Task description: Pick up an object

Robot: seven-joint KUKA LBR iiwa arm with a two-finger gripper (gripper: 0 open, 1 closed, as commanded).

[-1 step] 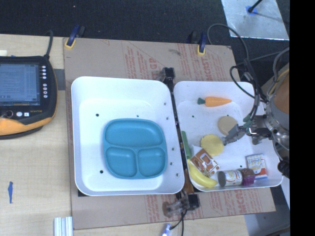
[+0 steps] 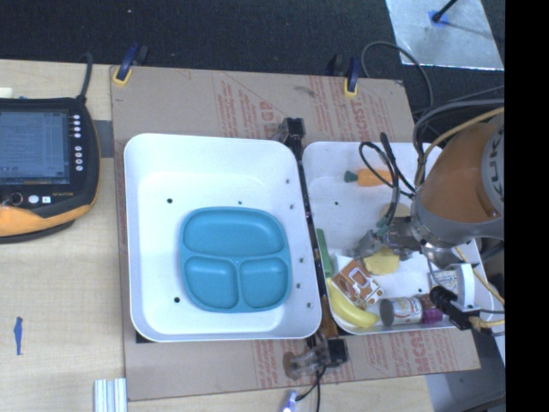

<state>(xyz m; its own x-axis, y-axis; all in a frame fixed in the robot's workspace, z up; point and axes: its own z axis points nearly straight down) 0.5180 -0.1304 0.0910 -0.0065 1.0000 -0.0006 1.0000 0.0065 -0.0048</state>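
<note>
In the right bin, gripper above a yellow object; grip unclear; labels unreadable.

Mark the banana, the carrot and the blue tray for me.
banana (image 2: 350,312): camera view, middle of its yellow curve.
carrot (image 2: 372,177): camera view, orange body, right bin's far end.
blue tray (image 2: 233,230): camera view, its large top compartment, left bin.

Right bin contents: banana at front edge, toy carrot at rear, lying bottle, brown packet.
</note>
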